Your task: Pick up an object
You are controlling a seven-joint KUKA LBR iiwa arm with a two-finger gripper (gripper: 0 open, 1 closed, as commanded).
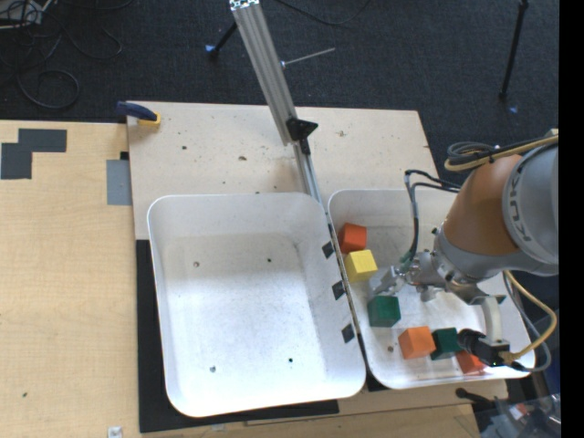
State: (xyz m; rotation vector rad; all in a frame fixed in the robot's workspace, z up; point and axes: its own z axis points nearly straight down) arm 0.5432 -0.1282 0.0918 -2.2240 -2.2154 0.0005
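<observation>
Wooden bench (219, 149), two white bins (173, 222), dark carpet (383, 35)

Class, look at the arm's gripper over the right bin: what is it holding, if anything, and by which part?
It cannot be told: the gripper sits just above the dark green cube, but the view does not show the cube between its fingers.

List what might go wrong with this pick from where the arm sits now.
1. The hand hovers between the yellow block and the green block, which lie close together, so a descent may nudge one aside rather than grip it.
2. Both blocks sit near the right bin's left wall; a finger could catch on it.
3. The orange block and dark green block touch, which makes a clean single grasp unlikely there.
</observation>
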